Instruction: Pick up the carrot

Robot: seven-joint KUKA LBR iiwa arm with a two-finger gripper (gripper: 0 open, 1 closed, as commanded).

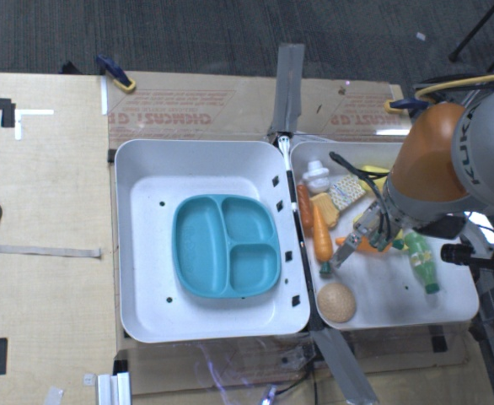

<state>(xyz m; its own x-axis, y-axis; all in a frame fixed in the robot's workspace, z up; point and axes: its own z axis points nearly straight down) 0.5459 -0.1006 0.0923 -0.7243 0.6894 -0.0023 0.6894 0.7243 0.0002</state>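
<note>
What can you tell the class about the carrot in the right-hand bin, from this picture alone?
The carrot is orange, tapered and smooth, like a toy. It lies flat in the right bin near that bin's left wall, running roughly along it. A thinner red-orange piece lies beside its upper end, and a pale yellow item touches it. The gripper is just to its right; no grasp on it is visible.

Bench (45, 310) with two bins (129, 251)

Carrot (322, 236) in right bin (449, 306), end effector (341, 257) beside it
</note>
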